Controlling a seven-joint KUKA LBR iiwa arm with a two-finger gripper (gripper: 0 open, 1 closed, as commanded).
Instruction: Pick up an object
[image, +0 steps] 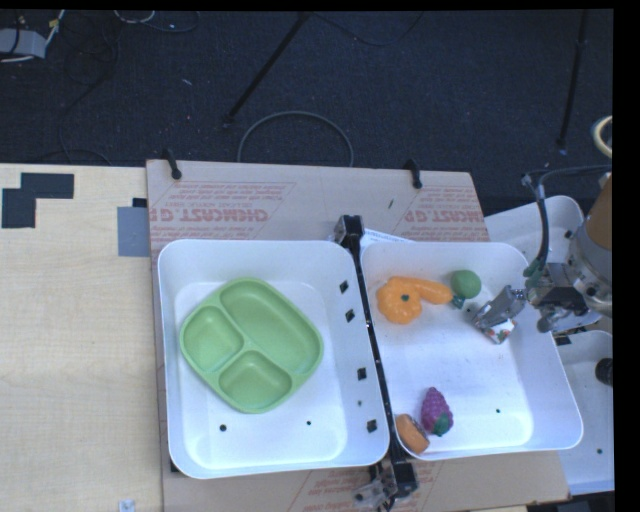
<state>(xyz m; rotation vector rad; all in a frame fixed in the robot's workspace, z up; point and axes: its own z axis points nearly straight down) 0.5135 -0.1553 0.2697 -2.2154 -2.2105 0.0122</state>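
**Op A:** Dark carpet runs across the top of my feed, with a pale wooden bench (70, 350) below it. On the bench I count one cardboard sheet (300, 205) and two white bins side by side.

**Op B:** What's in the left bin (190, 440)?

**Op A:** One green divided plate (250, 343) with three compartments, lying flat. That's the largest loose item I see.

**Op B:** And the right bin (540, 430)?

**Op A:** I count four toy foods. One orange pepper-like piece (405, 298) sits near the far wall, and one small green round piece (465, 282) is just beside its right end. At the near edge, one purple grape bunch (434, 410) lies next to one small orange piece (411, 432) in the near left corner.

**Op B:** Where's the arm?

**Op A:** It reaches in from the right edge. I see the gripper (495, 318) low over the right bin's far right part, near the green piece yet apart from it.

**Op B:** Fingers?

**Op A:** I cannot tell whether they are apart or together; the metal tip is too blurred. I see no food piece between them.
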